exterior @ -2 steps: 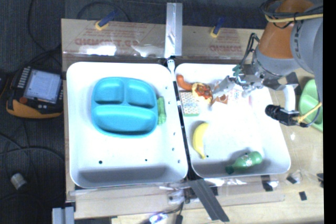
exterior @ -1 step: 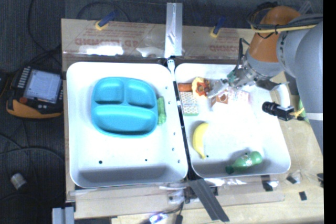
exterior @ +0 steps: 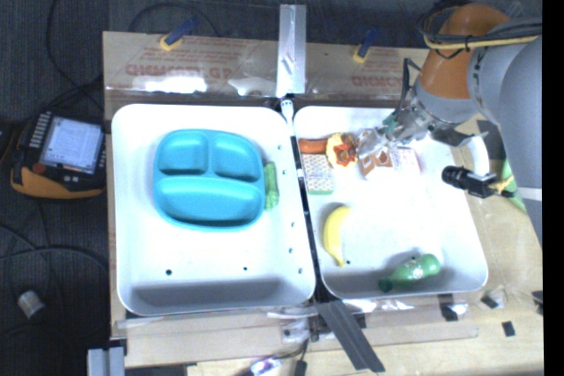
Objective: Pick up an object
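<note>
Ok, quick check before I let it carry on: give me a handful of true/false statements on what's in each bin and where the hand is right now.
1. The blue divided tray lies in the left bin. True.
2. The banana lies in the left bin. False: it is in the right bin, near the divider.
3. The green bottle stands upright. False: it lies on its side by the right bin's near wall.
4. The hand is over the far part of the right bin, at the cluster of small packets. True.
5. The hand is over the blue tray. False: it is over the right bin.
</note>
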### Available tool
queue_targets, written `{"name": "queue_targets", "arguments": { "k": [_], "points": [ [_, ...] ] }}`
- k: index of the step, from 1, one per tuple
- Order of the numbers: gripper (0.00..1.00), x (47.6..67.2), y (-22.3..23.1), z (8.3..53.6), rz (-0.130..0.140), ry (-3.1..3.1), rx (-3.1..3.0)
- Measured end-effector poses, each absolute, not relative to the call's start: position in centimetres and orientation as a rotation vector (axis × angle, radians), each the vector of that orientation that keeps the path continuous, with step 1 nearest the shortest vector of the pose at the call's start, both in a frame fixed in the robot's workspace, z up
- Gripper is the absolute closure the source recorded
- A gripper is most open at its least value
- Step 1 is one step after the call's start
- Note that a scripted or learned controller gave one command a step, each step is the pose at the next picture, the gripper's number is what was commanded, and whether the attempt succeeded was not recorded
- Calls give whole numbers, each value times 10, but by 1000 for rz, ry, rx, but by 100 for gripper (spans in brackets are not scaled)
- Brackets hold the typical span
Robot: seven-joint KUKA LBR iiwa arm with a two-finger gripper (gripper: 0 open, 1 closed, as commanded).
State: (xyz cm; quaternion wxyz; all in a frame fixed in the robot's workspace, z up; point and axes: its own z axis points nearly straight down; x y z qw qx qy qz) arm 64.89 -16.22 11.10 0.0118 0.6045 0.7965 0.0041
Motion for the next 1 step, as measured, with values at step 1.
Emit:
{"name": "queue_targets", "arguments": {
  "k": [1],
  "points": [
    [100, 640, -126, 174, -2, 2457, 1959]
  ]
}}
